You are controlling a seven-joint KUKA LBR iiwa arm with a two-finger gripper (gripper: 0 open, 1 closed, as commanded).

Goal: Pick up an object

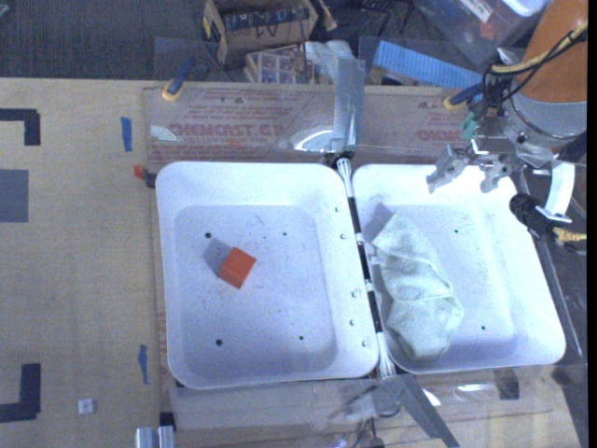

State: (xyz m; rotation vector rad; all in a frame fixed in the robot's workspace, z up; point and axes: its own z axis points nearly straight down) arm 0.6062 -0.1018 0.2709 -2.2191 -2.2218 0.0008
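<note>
Orange block: small cube, turned at a slant, lying on the floor of the left bin, left of its middle.
Pale cloth: crumpled, whitish-green, heaped along the right bin's left side, reaching toward its near edge.

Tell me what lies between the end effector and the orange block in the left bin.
The end effector hangs over the far edge of the right bin; the orange block sits in the left bin. Between them lie the bins' adjoining rims and a crumpled cloth beside that divider. Both are low; nothing tall stands there.
</note>
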